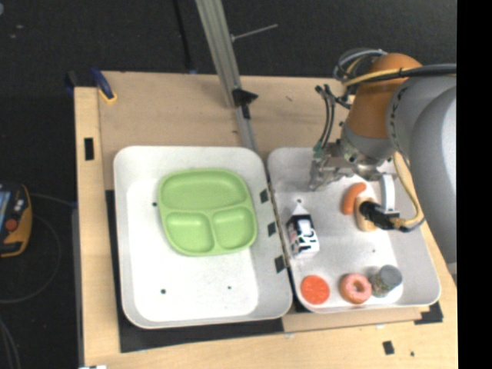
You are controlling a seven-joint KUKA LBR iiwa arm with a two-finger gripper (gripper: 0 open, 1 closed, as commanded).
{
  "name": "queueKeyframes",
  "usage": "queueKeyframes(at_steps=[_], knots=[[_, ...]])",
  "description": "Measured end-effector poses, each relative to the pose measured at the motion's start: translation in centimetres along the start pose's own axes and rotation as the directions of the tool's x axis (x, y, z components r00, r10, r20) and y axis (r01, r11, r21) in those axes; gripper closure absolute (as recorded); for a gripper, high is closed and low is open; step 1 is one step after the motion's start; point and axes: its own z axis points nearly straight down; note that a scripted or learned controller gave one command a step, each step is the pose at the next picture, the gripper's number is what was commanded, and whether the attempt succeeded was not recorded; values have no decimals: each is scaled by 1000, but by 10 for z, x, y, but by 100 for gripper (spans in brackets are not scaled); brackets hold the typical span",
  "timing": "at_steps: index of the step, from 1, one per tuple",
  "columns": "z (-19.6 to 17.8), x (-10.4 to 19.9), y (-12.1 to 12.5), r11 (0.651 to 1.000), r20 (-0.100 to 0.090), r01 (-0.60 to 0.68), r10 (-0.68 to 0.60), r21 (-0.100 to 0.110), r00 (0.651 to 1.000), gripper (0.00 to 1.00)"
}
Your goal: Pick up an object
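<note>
The right bin (pixel 411 256) holds several small objects. A white bottle with a black-and-white label (pixel 302 231) lies near its left wall. Along the front edge sit an orange disc (pixel 314 288), a pink donut (pixel 355 287) and a grey cylinder (pixel 387 278). An orange curved piece (pixel 352 197) and a tan piece (pixel 369 216) lie at the right middle. My gripper (pixel 320 171) hangs over the back left of this bin, behind the bottle and left of the orange piece. Nothing shows in its grasp.
The left bin (pixel 138 283) bears a green divided plate (pixel 207 211). A grey metal post (pixel 223 52) slants up from between the bins at the back. The grey arm with its orange band (pixel 377 102) and black cables covers the right bin's back right.
</note>
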Motion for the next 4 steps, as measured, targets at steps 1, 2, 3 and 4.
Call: queueKeyframes(at_steps=[1,2,3,4], knots=[[-51,-11,1,1000,-1,3,-3,-1,1000,100],[-116,-17,4,1000,-1,5,-5,-3,1000,100],[-157,-18,6,1000,-1,5,-5,-1,1000,100],[-159,25,3,1000,-3,9,-9,4,1000,100]])
